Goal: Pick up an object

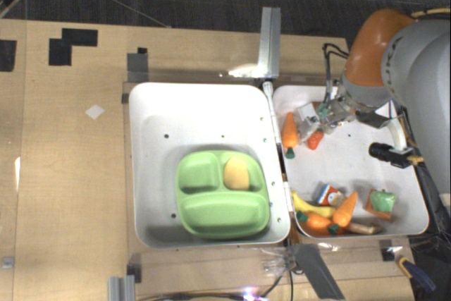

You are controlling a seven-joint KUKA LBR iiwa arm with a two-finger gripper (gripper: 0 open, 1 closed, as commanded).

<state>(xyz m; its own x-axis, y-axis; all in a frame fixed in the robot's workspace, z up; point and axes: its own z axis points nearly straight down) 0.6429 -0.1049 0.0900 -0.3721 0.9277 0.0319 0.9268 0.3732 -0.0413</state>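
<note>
Near the frame's bottom right, toys [331, 211] crowd the right bin's [394, 187] lower edge. Farther up, the arm [405, 56] bends in from the right, gripper [316, 125] low beside an orange carrot [289, 130]; its grip I cannot tell.

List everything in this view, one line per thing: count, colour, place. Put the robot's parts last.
bins: 2, white, side by side on the bench
divided plate: 1, green, left bin
yellow round food: 1, yellow, in the plate's upper right compartment
carrots: 2, orange, right bin, one by the left wall, one at the bottom
small red piece: 1, red, right bin, below the gripper
banana: 1, yellow, bottom of right bin
green block: 1, green, right bin, lower right
arm: 1, grey with orange band, from the right
gripper: 1, over the right bin's upper part
</note>
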